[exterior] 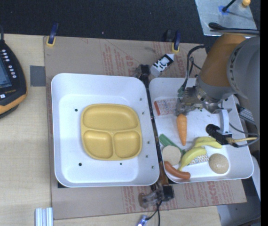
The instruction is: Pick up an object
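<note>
Two shallow white plastic bins; our grey two-finger gripper hovers over the orange tapered carrot; whether the claw's open, we cannot tell; we should descend centred, straddling it.

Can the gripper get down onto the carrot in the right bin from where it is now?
Probably yes. The gripper sits just above the top end of the carrot, which lies bare on the right bin floor. The bananas and the green piece lie lower down, off its path.
</note>
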Controlling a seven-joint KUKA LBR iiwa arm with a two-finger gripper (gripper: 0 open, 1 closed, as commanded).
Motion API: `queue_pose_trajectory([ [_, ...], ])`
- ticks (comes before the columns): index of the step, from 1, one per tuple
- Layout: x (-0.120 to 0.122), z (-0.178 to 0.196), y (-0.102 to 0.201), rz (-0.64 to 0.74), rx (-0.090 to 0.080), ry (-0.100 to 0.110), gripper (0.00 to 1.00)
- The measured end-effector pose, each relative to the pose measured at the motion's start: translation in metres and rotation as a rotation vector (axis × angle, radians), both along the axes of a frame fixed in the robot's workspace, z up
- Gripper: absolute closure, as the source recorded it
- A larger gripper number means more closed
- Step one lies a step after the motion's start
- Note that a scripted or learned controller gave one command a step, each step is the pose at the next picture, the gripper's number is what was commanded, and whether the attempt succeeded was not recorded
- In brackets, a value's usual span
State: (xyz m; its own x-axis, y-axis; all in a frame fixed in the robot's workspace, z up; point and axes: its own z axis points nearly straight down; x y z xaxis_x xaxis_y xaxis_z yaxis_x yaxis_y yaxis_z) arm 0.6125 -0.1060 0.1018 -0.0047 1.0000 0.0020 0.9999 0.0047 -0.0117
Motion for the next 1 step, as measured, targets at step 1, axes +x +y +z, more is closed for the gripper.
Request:
queue_pose_trajectory([
  [1, -0.0246, 0.0909, 0.0648, 0.0, -0.001, -0.01, 1.0],
])
